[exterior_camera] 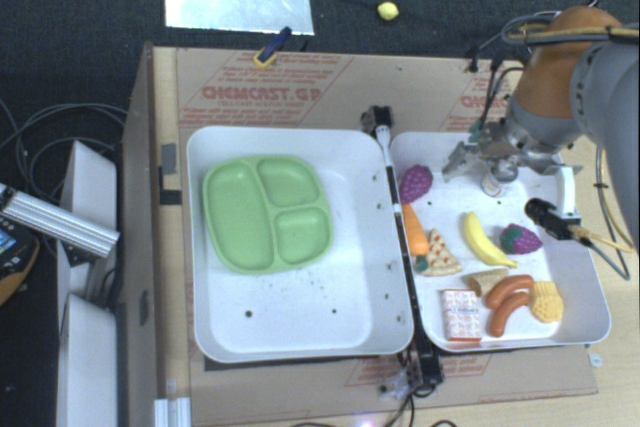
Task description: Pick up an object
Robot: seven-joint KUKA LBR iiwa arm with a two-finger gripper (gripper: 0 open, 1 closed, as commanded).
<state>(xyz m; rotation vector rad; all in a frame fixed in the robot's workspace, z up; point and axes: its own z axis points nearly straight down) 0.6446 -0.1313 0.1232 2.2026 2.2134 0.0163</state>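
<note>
Two white bins sit side by side on the tabletop [250, 80]; the left bin [240, 315] carries one green divided plate [267, 213], set apart from the food, likely as a drop-off spot; the right bin [585, 300] carries the candidates for picking, all toy food, loosely scattered so each can be reached singly. Count in the right bin: one purple grape bunch [416, 182] near the divider; a second, darker berry cluster [520, 238]; one carrot [415, 229]; one pizza slice [441, 255]; one banana [482, 239]; one sausage [508, 300]; one waffle-like yellow piece [546, 300]; one red-and-white packet [461, 314]. The tool [492, 177] hangs over the bin's back edge, between grapes and berry cluster, above bare floor; nothing is seen between its parts; whether it is released or clenched cannot be told. Judgement: no object secured yet; banana and grapes lie nearest.
</note>
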